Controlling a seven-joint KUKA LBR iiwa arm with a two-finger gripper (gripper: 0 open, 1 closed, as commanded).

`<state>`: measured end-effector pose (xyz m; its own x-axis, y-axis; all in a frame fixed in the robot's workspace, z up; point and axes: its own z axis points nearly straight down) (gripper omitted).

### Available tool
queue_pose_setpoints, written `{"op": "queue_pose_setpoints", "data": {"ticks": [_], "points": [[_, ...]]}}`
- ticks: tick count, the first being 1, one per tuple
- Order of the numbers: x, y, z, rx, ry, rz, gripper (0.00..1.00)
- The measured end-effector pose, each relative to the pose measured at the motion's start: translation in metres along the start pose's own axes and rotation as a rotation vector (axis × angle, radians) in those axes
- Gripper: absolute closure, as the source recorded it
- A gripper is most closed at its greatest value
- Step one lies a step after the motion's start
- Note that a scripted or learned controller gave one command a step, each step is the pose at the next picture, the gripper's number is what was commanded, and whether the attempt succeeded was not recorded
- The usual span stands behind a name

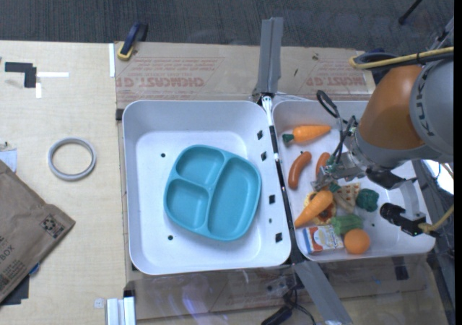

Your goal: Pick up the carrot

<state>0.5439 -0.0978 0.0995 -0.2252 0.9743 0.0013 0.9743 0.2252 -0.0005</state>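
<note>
**Arm low over the right bin, among the toy food**

Dark carpet runs behind your bench, and a cardboard sheet (pixel 216 71) printed "CHEMCAST GP", reading upside down from this camera, lies along the bench's far edge. Your arm (pixel 404 110) reaches in from the right, its orange band above the right bin's (pixel 419 244) far right corner, the wrist angled down and to the left. The gripper (pixel 333 172) sits low at the middle of that bin, just above the carrot (pixel 316 206); you cannot tell from this view whether its fingers are open or closed, nor whether they touch anything.

That carrot lies on a slant toward the bin's near left side, tip toward the near left corner. A second carrot (pixel 310 132) rests near the far left corner, with a sausage (pixel 297 170) between the two. An orange (pixel 356 242) sits by the near edge.

The left bin (pixel 144 172) holds a blue divided plate (pixel 213 192). A tape ring (pixel 72 158) lies on the bench's left part, beside a brown box (pixel 25 226) marked "BOX".
</note>
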Motion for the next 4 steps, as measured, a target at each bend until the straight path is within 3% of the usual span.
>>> {"op": "queue_pose_setpoints", "data": {"ticks": [1,2,3,4], "points": [[0.000,0.000,0.000,0.000,0.000,-0.001,0.00],[0.006,-0.033,0.009,0.001,-0.001,-0.119,0.00],[0.005,-0.032,0.001,0.001,0.000,-0.115,1.00],[0.005,-0.032,0.001,0.001,0.000,-0.116,0.00]]}}
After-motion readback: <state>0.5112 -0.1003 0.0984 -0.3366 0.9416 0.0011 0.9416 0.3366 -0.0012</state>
